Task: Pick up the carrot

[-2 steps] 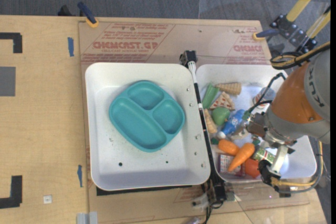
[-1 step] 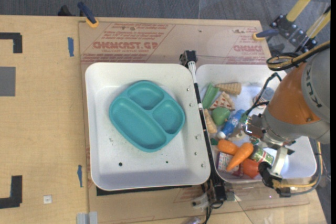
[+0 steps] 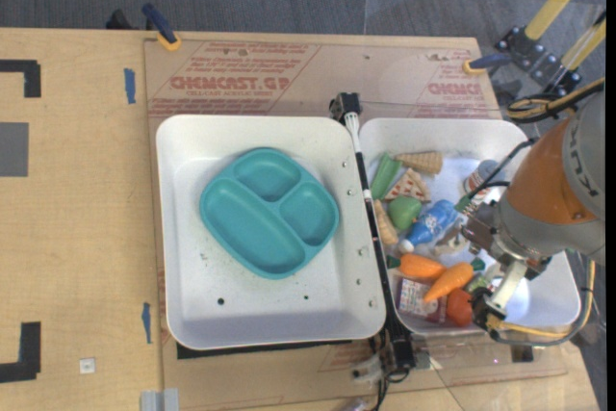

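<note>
Arm low over the right bin (image 3: 563, 298)

The gripper (image 3: 484, 289) hangs just right of the carrot (image 3: 449, 281), which lies among toy food; I cannot tell how the fingers stand, since the wrist hides them.

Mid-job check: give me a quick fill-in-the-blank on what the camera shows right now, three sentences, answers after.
1. The teal divided plate lies in the ____ bin.
2. The carrot lies in the ____ bin, among other toy foods.
3. The arm's band above the wrist is ____.

Missing words: left; right; orange
</note>
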### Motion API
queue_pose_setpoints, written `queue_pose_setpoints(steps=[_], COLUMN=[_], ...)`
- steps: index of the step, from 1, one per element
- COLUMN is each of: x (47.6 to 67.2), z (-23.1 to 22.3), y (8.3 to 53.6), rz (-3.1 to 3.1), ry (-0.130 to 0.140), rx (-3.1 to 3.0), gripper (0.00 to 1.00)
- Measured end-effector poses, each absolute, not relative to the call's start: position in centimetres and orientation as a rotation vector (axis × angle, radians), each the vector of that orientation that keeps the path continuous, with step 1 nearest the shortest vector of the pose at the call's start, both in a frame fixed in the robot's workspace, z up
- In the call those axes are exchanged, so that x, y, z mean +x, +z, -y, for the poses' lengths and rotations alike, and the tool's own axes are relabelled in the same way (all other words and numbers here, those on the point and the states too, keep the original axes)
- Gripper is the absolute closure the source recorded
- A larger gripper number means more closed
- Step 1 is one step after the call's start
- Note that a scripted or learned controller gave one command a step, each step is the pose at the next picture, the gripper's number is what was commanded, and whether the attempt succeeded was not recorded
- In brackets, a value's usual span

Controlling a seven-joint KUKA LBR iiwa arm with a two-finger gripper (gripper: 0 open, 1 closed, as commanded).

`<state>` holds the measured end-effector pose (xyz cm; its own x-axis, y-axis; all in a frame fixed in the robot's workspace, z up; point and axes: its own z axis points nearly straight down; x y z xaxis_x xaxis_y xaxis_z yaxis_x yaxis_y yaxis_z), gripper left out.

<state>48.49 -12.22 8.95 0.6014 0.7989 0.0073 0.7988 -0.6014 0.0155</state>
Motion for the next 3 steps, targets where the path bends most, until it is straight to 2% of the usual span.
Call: queue_pose_setpoints(steps=[1, 2, 3], x=[48.2, 47.8, 48.7], z=[2.9, 10.3, 10.2], y=[18.7, 14.2, 10.7], rz=[-1.398, -1.607, -2.056], ry=[0.009, -0.011, 0.023], rx=[2.818, 2.708, 2.348], gripper=[0.0, 0.0, 0.0])
